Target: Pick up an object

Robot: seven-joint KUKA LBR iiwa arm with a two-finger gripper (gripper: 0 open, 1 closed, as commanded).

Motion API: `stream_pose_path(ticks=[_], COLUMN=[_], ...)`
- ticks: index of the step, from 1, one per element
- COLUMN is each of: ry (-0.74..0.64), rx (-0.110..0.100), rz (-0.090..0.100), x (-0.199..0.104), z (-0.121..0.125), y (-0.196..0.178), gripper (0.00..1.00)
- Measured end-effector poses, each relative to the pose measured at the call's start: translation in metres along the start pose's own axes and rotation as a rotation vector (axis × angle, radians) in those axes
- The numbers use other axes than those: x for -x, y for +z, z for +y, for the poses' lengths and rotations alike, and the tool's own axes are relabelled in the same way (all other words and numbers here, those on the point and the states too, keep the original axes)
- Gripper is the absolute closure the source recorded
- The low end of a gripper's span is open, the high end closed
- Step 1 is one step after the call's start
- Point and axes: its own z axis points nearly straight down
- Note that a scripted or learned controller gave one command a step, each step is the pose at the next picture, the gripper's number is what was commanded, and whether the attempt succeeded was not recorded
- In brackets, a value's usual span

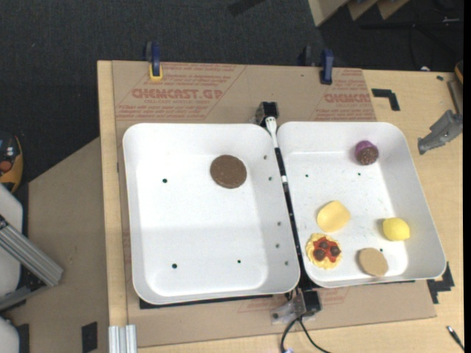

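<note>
two shallow white bins are sitting side by side on the brown table (110,197), touching along their inner edges. the left bin (147,256) is holding a flat round brown disc (229,172), which is lying toward the bin's one o'clock part, well apart from everything else. the right bin (383,134) is carrying five small things: a dark purple ball (366,152) is resting at one o'clock near the far rim, a pale yellow rounded piece (333,216) is lying near the middle at about seven o'clock, a bright yellow lemon-like piece (396,229) is sitting at four o'clock close to the right wall, a small tart with red berries (325,251) is lying at seven o'clock against the near left corner, and a tan oval piece (372,262) is lying at six o'clock just beside the tart. a grey part of the hand (440,132) is showing at the table's three o'clock edge, outside the bins and apart from every object; whether it is open or closed i cannot tell.
</note>
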Motion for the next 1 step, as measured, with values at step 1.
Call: stream_pose_path(ticks=[1], ry=[0.000], rx=[-0.015], rz=[0.002], x=[-0.0005], z=[0.0002], y=[-0.0009], gripper=[1.00])
